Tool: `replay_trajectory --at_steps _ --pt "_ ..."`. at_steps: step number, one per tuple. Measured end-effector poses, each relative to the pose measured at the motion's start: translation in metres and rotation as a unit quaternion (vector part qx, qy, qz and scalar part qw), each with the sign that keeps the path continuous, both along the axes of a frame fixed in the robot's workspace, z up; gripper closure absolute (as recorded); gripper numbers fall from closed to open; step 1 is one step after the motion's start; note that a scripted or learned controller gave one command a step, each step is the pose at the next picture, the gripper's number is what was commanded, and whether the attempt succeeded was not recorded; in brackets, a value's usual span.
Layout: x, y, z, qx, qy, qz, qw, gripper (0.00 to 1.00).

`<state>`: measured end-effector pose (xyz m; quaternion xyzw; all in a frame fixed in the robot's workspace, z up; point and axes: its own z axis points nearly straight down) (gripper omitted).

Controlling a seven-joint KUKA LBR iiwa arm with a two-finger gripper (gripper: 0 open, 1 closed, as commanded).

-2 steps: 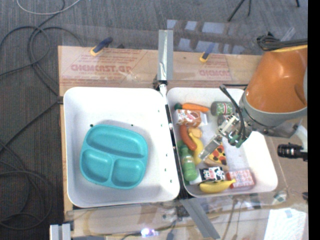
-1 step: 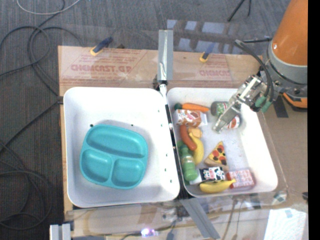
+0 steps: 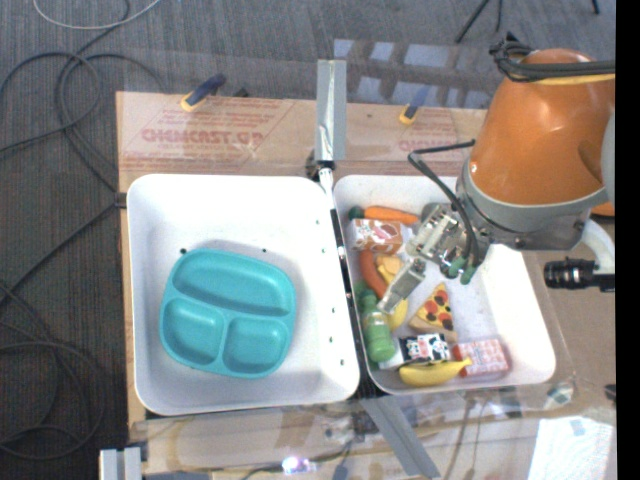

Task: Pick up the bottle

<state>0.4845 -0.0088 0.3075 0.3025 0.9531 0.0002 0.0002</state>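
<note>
The claw [image 3: 405,286] hangs over the right bin's [image 3: 520,368] left side, above the green bottle [image 3: 377,336]; its fingers are too blurred to judge.

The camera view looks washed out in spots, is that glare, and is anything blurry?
In the camera view, the white bins look overexposed, the bottom right corner bleaches out, the teal tray casts a soft shadow, and the small toys by the gripper are soft and hard to make out.

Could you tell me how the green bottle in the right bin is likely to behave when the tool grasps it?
The green bottle lies on its side, so its round body may roll or slip. It looks like a small toy, probably light. Crowded against the bin wall, it may resist a clean grip.
</note>
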Motion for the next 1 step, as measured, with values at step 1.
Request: replay_trajectory --at_steps 1 --pt "0.0073 0.0796 -0.1133 0.0007 0.001 0.117 0.9931 0.0"
